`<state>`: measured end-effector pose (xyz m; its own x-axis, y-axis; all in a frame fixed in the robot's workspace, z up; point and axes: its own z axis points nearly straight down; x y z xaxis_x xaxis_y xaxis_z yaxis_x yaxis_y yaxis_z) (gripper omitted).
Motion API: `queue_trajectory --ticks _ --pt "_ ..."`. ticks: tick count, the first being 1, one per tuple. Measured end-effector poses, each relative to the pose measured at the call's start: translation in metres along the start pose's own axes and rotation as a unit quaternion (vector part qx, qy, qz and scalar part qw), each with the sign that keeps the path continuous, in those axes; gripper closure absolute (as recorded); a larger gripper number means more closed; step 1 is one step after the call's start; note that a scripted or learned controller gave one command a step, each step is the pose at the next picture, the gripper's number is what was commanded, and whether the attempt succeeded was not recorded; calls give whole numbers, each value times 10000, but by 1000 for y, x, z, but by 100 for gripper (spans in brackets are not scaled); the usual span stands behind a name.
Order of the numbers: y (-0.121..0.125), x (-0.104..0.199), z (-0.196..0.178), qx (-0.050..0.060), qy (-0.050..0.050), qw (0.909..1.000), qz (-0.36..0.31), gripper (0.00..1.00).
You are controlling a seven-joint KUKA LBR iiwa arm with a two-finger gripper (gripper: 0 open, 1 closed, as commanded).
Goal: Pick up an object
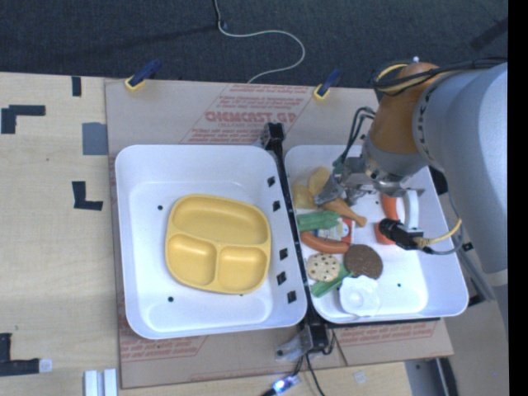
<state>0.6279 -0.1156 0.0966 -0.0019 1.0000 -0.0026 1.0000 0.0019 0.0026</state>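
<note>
Writing: red "CHEMCAST" print on the brown cardboard sheet [239, 118] under both bins (the rest unreadable).
Left bin: shallow white bin [140, 221] holding a yellow three-compartment plastic plate [219, 243].
Right bin: shallow white bin [441, 291] with toy foods, among them a speckled tan cookie [322, 266], a brown round patty [363, 261] and a red sausage [325, 242].
Gripper: grey two-finger gripper [334, 190] low over the food pile; cannot tell its state.

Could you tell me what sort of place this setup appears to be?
Probably a robotics lab bench for grasping trials: two white bins clamped to a cardboard sheet, toy food in the right bin, and a yellow divided plate in the left.
</note>
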Motion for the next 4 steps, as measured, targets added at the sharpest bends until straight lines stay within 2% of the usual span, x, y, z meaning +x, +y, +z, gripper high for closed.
queue_trajectory --ticks 3,4 --pt "2 -10 -130 0 12 10000 2 100" --pt "23 26 -132 13 15 10000 -8 100"
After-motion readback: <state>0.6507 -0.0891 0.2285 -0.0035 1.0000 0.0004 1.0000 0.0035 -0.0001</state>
